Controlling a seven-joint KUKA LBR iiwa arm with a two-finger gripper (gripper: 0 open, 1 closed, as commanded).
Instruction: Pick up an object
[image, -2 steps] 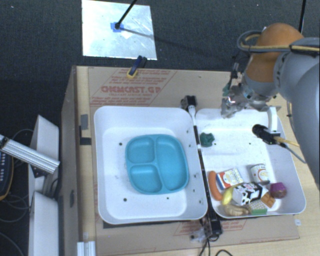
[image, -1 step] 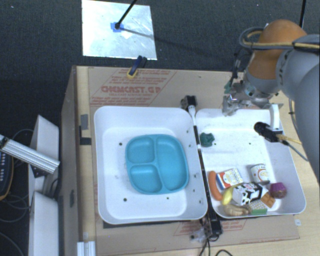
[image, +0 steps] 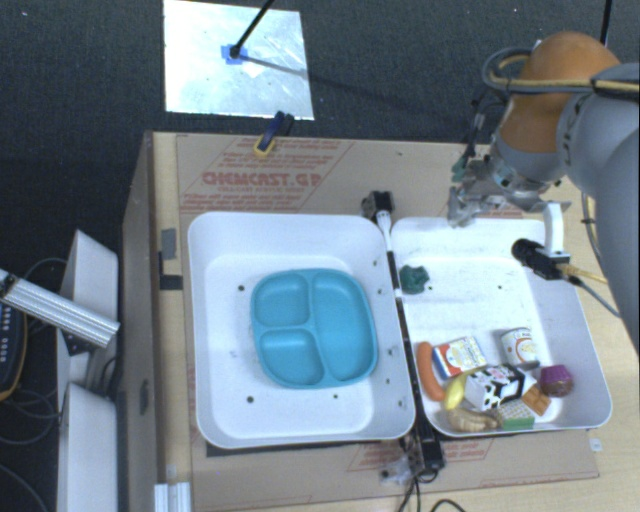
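Note:
My gripper (image: 466, 208) hangs over the far rim of the right bin (image: 570, 300), with nothing visibly in it. A small dark green object (image: 413, 277) lies alone near that bin's left wall, below and to the left of the gripper. Several things are piled at the bin's near end: a red sausage shape (image: 428, 368), a red and white packet (image: 462, 354), a small can (image: 519, 347), a purple piece (image: 556, 380), a yellow banana (image: 455, 392) and a black and white box (image: 495, 385).
The left bin (image: 220, 300) holds a blue divided plate (image: 313, 327). A divider rail (image: 397, 310) runs between the two bins. The bench's cardboard surface (image: 270, 175) lies behind the bins, with a blue and yellow clamp (image: 272, 134) at its far edge.

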